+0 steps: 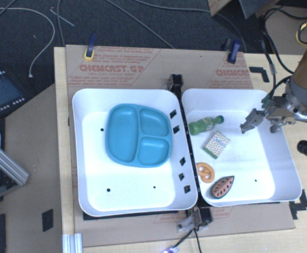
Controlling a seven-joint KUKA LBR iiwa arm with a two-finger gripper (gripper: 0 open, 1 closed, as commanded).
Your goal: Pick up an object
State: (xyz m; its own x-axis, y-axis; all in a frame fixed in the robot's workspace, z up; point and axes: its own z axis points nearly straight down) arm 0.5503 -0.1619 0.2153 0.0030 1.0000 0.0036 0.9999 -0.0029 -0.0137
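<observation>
The right bin (280, 157) holds a green bottle (206, 124) lying on its side, a small green-and-white packet (216, 144), a pretzel (205, 172) and a brown oval item (222, 186). My gripper (261, 121) hangs over the bin's upper right part, to the right of the bottle and the packet. Its fingers are spread apart with nothing between them.
The left bin (90, 183) carries a blue divided plate (138, 135). Black clips line the wall between the two bins. The arm's wrist (304, 96) comes in from the right over the bin's rim. Cables lie on the floor beyond the bench.
</observation>
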